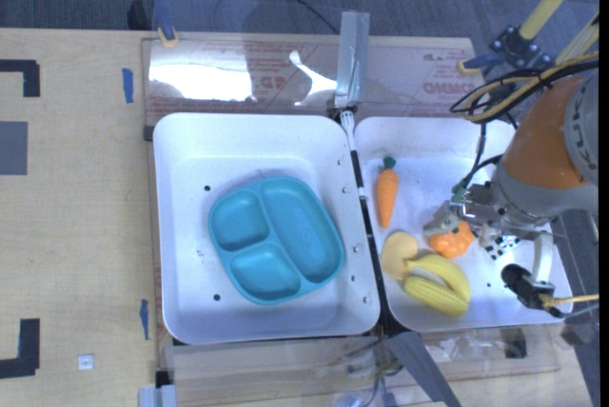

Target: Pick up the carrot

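From the camera above, the bench (67,205) carries two shallow white bins side by side. The left bin (181,167) holds a blue plate (276,239) with three compartments, lying flat near the bin's middle.

The right bin (419,148) holds the food items. The carrot (386,193) lies close to the bin's left wall, near the divider between the bins, with its green top pointing toward the far edge and its orange tip pointing toward the near edge. Nothing touches it. Nearer the front edge sit a yellow lemon-like fruit (399,249), a banana (445,274) and an ear of corn (434,295), bunched together and touching one another.

The arm (547,148) reaches in from the right, its orange band above the wrist. The end effector (455,226) is low over the right side of this bin, well apart from the carrot, right at a small orange fruit (451,243) that sits just below it. Whether it is open, closed or gripping that fruit cannot be told from this angle.
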`<state>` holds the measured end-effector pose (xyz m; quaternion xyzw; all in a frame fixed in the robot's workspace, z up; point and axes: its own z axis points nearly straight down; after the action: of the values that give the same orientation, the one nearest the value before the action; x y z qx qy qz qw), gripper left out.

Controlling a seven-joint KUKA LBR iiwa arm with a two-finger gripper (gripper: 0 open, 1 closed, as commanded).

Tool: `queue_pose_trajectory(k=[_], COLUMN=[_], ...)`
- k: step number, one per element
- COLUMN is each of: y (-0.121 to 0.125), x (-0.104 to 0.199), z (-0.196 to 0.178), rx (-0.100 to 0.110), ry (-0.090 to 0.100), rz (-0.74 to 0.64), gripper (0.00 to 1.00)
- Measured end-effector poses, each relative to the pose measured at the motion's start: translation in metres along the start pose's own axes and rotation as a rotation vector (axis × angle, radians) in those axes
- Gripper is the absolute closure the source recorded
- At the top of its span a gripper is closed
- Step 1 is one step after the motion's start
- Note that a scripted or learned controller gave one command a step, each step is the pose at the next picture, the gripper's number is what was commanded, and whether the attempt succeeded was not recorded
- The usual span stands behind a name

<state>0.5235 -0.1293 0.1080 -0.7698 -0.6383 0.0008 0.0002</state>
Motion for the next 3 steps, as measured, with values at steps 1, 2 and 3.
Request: queue_pose_trajectory(k=[1, 2, 3], y=[0.000, -0.012, -0.014], x=[0.000, 0.045, 0.043], z=[-0.006, -0.114, -0.110], rx=[0.004, -0.006, 0.003], ry=[-0.001, 0.002, 0.000], rz=[0.000, -0.066, -0.062], gripper=[1.00, 1.00, 0.00])
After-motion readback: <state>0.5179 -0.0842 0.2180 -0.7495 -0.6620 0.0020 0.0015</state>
